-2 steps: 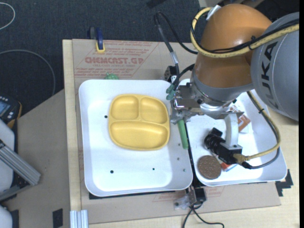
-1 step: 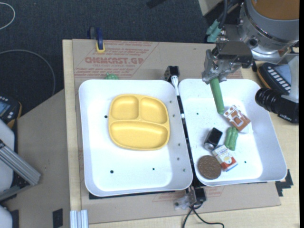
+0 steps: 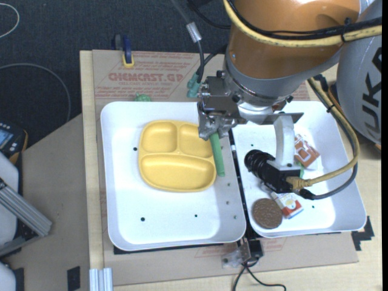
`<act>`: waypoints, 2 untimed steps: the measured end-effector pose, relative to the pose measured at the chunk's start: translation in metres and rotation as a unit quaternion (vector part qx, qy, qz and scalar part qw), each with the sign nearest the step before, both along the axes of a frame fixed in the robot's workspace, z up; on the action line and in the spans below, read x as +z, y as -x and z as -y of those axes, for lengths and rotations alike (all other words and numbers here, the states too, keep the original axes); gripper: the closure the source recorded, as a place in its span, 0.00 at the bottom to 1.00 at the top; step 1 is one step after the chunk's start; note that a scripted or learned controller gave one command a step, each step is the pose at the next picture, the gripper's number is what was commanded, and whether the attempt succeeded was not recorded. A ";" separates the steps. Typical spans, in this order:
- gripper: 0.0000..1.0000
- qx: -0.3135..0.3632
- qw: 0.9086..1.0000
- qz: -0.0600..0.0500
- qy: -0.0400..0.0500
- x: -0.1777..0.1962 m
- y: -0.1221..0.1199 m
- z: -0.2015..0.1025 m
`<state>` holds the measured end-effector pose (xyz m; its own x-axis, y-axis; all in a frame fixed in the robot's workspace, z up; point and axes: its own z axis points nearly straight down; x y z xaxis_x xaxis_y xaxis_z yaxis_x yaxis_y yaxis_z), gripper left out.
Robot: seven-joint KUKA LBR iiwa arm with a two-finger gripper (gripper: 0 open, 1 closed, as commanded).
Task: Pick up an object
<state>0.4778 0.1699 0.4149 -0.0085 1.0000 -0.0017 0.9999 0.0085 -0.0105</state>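
A green stick (image 3: 217,155) appears to be pinched in the claw (image 3: 213,133), hanging just below it over the right edge of the yellow divided plate (image 3: 176,156), though the fingers are partly hidden by the wrist. If so, the pick is largely done and only a clear lift is left.

camera view: fixed overhead, tilted down | frames both white bins (image 3: 115,180) mid-frame, dark floor across the top and left | arm (image 3: 291,23) looms large at upper right, close to the lens
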 end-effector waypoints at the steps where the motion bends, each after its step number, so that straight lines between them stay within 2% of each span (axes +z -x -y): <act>1: 1.00 -0.003 1.000 0.006 -0.001 0.016 -0.002 0.004; 2: 1.00 -0.002 1.000 0.007 -0.001 0.026 -0.002 0.003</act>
<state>0.4798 0.1668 0.4410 -0.0048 1.0000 0.0007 1.0000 0.0048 0.0040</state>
